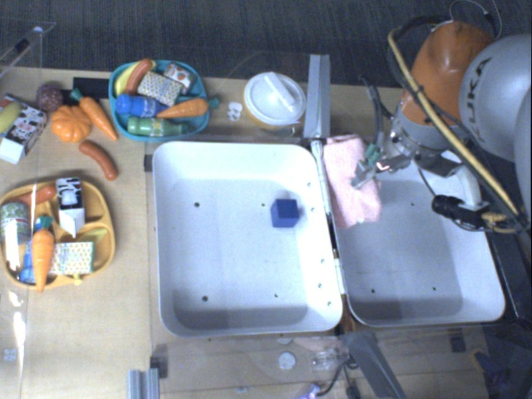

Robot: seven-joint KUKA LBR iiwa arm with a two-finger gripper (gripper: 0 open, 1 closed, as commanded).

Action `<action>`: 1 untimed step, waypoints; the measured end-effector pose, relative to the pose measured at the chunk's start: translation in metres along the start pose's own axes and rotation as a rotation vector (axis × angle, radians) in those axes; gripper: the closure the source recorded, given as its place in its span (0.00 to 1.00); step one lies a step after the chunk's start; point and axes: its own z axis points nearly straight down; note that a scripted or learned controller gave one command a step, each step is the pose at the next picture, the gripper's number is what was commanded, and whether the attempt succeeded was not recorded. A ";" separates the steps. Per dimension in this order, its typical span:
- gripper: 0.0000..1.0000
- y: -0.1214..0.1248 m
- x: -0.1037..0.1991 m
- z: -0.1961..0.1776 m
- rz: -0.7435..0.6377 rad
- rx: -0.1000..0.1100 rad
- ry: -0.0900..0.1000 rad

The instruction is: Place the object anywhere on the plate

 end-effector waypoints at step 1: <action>1.00 0.002 0.001 -0.040 -0.007 -0.001 -0.001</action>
